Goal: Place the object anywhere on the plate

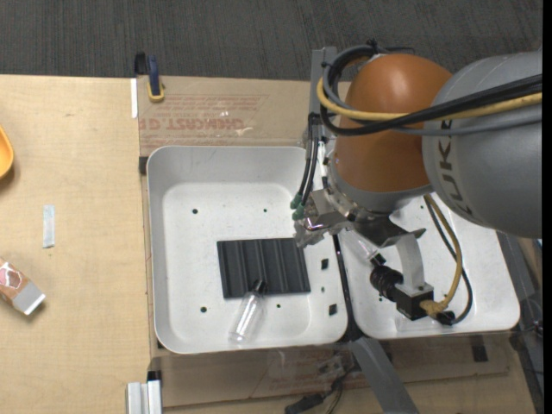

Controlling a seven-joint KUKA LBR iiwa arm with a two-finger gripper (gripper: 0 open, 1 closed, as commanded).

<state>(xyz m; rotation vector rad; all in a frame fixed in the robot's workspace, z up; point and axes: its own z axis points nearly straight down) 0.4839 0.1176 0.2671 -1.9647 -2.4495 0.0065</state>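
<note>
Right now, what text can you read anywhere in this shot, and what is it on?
"KUK", white letters cut off at the frame's edge, on the grey arm.
Faded red print, upside down, on the cardboard sheet: too blurred to read.
Snack wrapper: print too small to read.

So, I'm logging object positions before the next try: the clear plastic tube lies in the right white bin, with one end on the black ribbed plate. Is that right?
Not quite. The camera view shows the clear plastic tube in the left white bin, not the right one. The rest holds: one end rests on the lower edge of the black ribbed plate, and the rest of the tube lies on the bin floor.
</note>
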